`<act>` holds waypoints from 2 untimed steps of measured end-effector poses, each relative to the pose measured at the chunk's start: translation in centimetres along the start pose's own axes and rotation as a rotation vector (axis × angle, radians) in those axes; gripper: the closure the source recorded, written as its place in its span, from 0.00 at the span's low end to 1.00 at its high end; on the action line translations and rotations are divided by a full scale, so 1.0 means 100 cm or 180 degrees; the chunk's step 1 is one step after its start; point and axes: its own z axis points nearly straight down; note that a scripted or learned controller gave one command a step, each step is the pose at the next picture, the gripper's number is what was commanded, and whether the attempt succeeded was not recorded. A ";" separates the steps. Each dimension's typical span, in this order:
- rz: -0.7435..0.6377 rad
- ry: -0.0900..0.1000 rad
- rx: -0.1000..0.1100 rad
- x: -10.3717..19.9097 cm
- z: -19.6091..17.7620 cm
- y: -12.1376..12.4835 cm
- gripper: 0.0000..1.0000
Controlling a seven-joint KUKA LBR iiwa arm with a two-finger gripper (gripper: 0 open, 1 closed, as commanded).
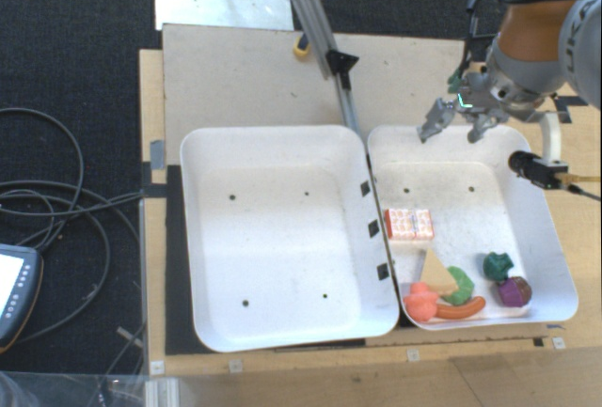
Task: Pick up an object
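From my station, the shallow white plastic left bin (273, 236) looks bare, so I judge it the drop side. In the matching right bin (527, 208) the candidates crowd the near edge: a small red-and-white patterned box (409, 225), whose print I cannot read, a tan wedge (434, 273), an orange lump (420, 303), a red sausage shape (461, 307), two green pieces (496, 264) and a purple one (514, 291). The grey two-finger gripper (454, 125) hangs over the far rim, jaws spread, pinching nothing, well apart from them.
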 end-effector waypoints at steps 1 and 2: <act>-0.0001 -0.0001 -0.0013 0.000 -0.002 0.001 0.00; 0.0005 -0.0002 -0.0001 0.002 0.039 0.001 0.00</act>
